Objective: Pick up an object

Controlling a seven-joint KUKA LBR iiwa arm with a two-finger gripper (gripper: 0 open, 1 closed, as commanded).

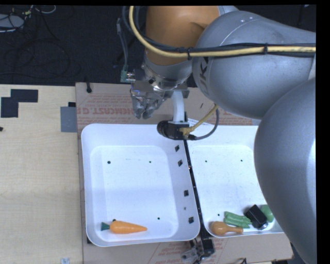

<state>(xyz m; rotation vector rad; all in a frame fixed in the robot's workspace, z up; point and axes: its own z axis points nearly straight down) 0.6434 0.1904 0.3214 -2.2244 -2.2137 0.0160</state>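
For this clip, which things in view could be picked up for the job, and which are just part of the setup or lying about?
Candidates for picking:
- carrot in the left bin
- pear, green beans and a black block, bunched in the right bin
- gripper, above the left bin's far rim

Just lying about:
- cardboard sheet under the bins
- cables behind the bench

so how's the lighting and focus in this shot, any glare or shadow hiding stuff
In the camera view, light is even; the left bin floor carries a soft bluish shadow. The carrot is sharp and clear. The arm shows soft highlights, no harsh glare. The gripper looks dim and slightly blurred, and the background behind it is dark.
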